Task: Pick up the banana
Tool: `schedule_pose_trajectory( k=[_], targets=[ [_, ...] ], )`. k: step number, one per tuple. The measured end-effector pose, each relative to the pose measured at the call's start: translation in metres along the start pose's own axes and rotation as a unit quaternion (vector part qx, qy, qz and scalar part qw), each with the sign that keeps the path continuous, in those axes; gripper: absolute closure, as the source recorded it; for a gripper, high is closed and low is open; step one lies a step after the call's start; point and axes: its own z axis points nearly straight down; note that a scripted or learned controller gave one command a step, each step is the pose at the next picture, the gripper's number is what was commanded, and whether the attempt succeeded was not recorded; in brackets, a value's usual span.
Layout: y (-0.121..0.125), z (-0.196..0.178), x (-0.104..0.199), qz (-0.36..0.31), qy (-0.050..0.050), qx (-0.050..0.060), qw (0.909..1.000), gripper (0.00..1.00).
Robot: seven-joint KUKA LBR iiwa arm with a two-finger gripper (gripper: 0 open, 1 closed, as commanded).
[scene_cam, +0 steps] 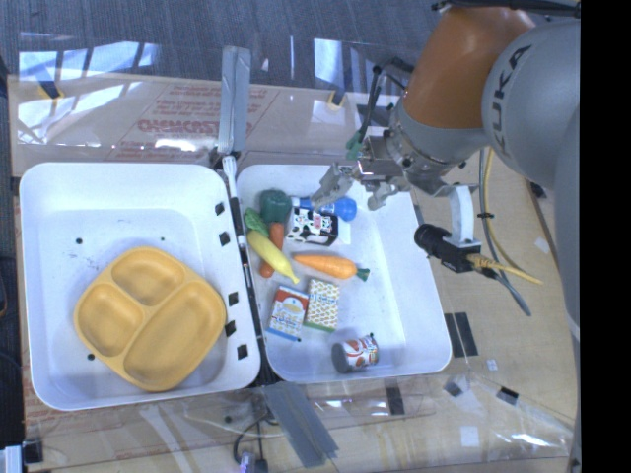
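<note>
Nearest the camera, along the near wall of the right bin, a small can lies on its side, metal ends and a red-printed label; just behind it two flat cartons lie side by side, thin card with busy print. In the left bin a yellow divided tray sits flat, smooth moulded plastic with three shallow wells. Further back, the banana lies close to the right bin's left wall, a slim curved yellow piece, glossy like plastic, slanting toward the cartons; an orange carrot lies just beside it to the right, and a small orange piece and a green one crowd its upper end. Behind those stands a black-and-white patterned box with a blue cap. Farthest, the gripper hangs over the bin's far right part, its fingers spread and empty, well apart from the banana. I judge this the approach step, no grasp yet begun. The next move calls for travel left and toward the camera, a wrist turn so the fingers straddle the narrow body, and a descent clear of carrot and wall.
</note>
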Motion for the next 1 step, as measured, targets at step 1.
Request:
schedule_pose_trajectory(
  k=[1],
  targets=[
    [-0.0281, 0.1501, -0.0069, 0.171, 0.001, 0.001, 0.9853, 0.0]
  ],
)
